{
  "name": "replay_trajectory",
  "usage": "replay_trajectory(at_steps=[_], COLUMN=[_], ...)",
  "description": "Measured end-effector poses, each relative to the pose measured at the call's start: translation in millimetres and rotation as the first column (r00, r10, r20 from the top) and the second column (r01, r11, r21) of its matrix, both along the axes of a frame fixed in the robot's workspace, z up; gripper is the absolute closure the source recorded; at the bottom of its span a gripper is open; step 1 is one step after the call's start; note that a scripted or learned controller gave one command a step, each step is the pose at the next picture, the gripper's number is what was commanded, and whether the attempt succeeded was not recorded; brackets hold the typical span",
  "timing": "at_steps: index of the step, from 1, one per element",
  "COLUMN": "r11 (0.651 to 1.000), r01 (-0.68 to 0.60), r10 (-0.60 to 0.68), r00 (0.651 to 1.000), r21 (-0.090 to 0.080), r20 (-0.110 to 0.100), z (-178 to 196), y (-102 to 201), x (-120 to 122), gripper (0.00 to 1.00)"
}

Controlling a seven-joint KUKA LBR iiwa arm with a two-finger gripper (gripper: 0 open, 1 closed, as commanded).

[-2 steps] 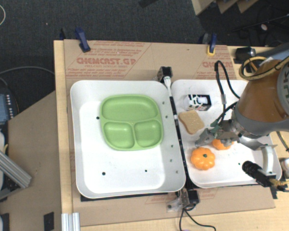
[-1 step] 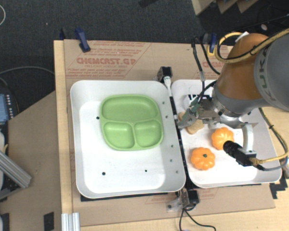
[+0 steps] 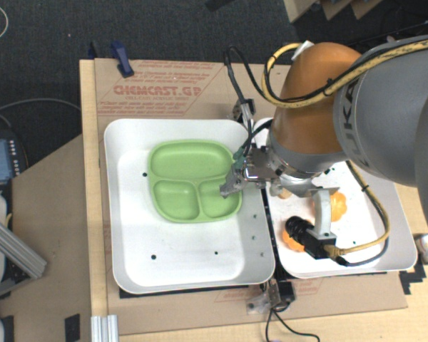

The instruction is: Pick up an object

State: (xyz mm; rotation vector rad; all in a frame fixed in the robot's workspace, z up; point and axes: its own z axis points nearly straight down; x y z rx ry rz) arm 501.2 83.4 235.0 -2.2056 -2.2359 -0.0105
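Observation:
A light green divided plate (image 3: 189,179) with three compartments lies in the upper middle of the left white bin (image 3: 178,262). My gripper (image 3: 234,182) hangs low over the plate's right rim, close to the wall between the two bins. Whether it touches or holds the rim is hidden by the wrist. An orange-yellow object (image 3: 338,204) lies in the right bin (image 3: 385,258), partly covered by the arm. A second small orange piece (image 3: 290,242) sits near that bin's front left.
The big grey and orange arm covers most of the right bin. Both bins rest on a brown cardboard sheet (image 3: 157,87). A blue clip (image 3: 121,57) sits at the sheet's far left corner. Cables run along the back and front edges.

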Motion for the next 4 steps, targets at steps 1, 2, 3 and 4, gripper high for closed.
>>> replay_trajectory(at_steps=[1, 2, 3, 4], r11=[1.000, 1.000, 1.000, 1.000], r01=[0.020, 0.009, 0.007, 0.002], r10=[-0.020, -0.009, -0.007, -0.002], r00=[1.000, 1.000, 1.000, 1.000], r21=[-0.009, -0.004, -0.002, -0.001], r20=[-0.003, 0.003, -0.003, 0.002], z=[-43.0, 1.5, 55.9, 100.2], y=[-63.5, -26.2, 12.0, 106.9], x=[48.5, 74.8, 9.8, -2.2], gripper=[0.00, 0.00, 0.00, 0.00])
